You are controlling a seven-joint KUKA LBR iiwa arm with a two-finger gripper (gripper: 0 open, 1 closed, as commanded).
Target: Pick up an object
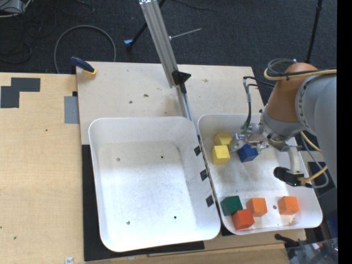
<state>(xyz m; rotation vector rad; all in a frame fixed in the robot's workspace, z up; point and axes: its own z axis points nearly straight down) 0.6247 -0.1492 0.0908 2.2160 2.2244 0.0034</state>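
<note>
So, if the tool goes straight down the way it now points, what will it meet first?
Most likely the blue block, which sits right at the tip of the tool in the right bin. The two yellow blocks lie just beside it, toward the left. From this slanted view the height of the tool is unclear.

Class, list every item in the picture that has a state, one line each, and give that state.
Pincer: down in the right bin, at the blue block.
Blue block: against the pincer; grip unclear.
Two yellow blocks: touching each other.
Green block: touching the red block.
Two orange blocks: apart, resting flat.
Left bin: sitting flat.
</note>
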